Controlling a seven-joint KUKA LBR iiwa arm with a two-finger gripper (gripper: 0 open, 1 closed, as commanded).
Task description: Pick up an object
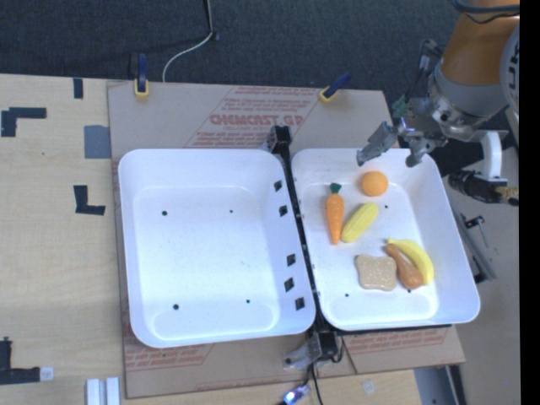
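The right bin (439,226) holds several toy foods: an orange ball (374,183), a carrot (335,214), a corn cob (359,222), a banana (415,258) lying over a brown sausage-like piece (407,273), and a slice of bread (375,272). My gripper (393,147) hangs above the bin's far edge, just behind the orange ball. Its two fingers are spread apart, open, with nothing between them.
The left bin (202,243) sits beside the right one, joined by a black clip strip (291,226). Both rest on a cardboard sheet (245,116) held by clamps. A white cable (190,45) runs at the back.
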